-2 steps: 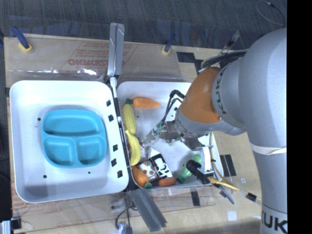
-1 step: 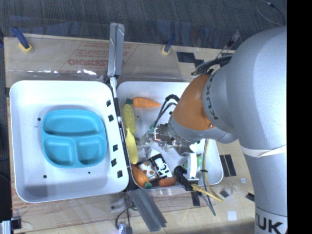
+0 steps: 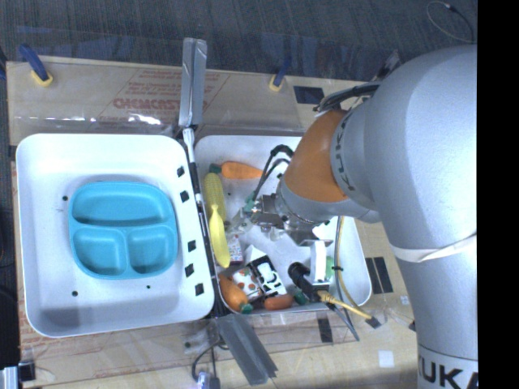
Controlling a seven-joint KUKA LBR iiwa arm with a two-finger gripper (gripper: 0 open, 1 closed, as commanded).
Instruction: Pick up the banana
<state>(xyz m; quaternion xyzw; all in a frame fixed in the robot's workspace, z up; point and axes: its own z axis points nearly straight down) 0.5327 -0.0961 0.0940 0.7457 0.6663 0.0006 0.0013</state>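
The banana (image 3: 219, 240) is yellow and lies lengthwise against the left wall of the right bin (image 3: 357, 286), its lower end near the bin's front. My gripper (image 3: 256, 214) hangs over the middle of that bin, just right of the banana and seemingly apart from it. The grey arm and its orange band cover the bin's right half. Nothing shows between the gripper and the banana.
A pale yellow corn cob (image 3: 212, 191) lies just behind the banana, and an orange carrot (image 3: 242, 170) sits at the back. Small orange and black-and-white toys (image 3: 253, 286) crowd the front left corner. The left bin (image 3: 40, 160) holds a blue divided tray (image 3: 123, 227).
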